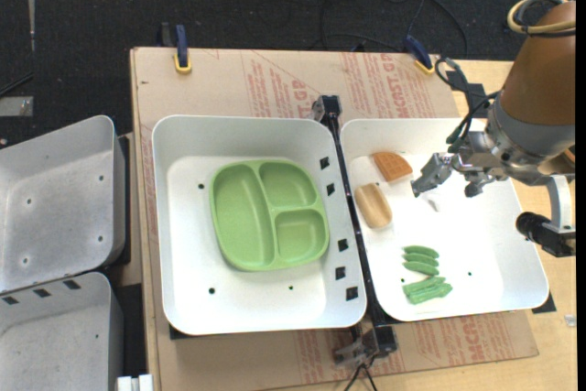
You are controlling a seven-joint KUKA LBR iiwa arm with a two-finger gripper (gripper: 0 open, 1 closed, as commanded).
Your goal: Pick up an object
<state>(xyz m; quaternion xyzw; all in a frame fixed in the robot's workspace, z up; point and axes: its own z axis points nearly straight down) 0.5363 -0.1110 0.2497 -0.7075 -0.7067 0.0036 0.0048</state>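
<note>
Item one — the gripper [449,176]: we are seeing it hanging over the upper middle of the right bin [513,224], its two grey fingers spread apart and closing on nothing; it is carrying no object.

Item two — nearest candidates: we are noting an orange-brown toast-like piece [393,166] just left of the fingertips, near the bin's upper left corner, and a tan bread roll [373,205] below it, lying close to the divider between the bins. The two are lying near each other, apparently not touching.

Item three — a cluster of green bean pods [423,274] is lying well apart from the gripper, toward the bin's lower edge.

Item four — the left bin [174,224] is holding a green sectioned plate [270,214], flat, roughly centred.

Step in hand, as we are judging it: the approach, with no grasp yet made. The next move is calling for a choice of target — the toast-like piece being closest — then a shift leftward, a descent with the fingers straddling it, and a closing before any lift.
</note>
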